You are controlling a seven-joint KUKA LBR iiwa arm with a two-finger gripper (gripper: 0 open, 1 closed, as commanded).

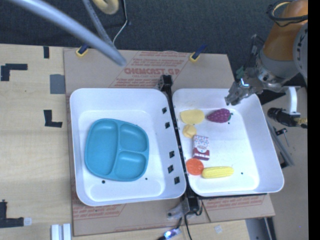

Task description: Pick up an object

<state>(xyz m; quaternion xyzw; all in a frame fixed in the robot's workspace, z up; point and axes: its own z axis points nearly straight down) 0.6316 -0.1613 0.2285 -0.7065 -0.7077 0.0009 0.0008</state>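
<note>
End effector (234, 98) poised over far right corner of right bin (270, 151), tip just up and right of purple grape cluster (219, 115). Opening not resolvable from this slant; nothing seen held in it.

Grape cluster taken as likeliest target: nearest item, lying down and left of tip, close but apparently not touching. Long axis roughly left-right across bin, slightly tilted. Judged: short descent with small shift left needed.

Relative to grape cluster:
- pale yellow piece (192, 116) just left, small gap between
- smaller yellow lump (189, 130) down-left, near divider side
- red-and-white carton (201, 147) below, well apart
- orange ball (195, 167) and corn cob (217, 172) further below, near front wall, touching or nearly so

Open room: bare white floor right of and below grape cluster. Far wall of right bin close behind; judged risk of clipping rim on descent. Left neighbour near enough to be nudged.

Left bin (80, 114) holding blue divided plate (117, 149), far left of grape cluster, out of play
</note>
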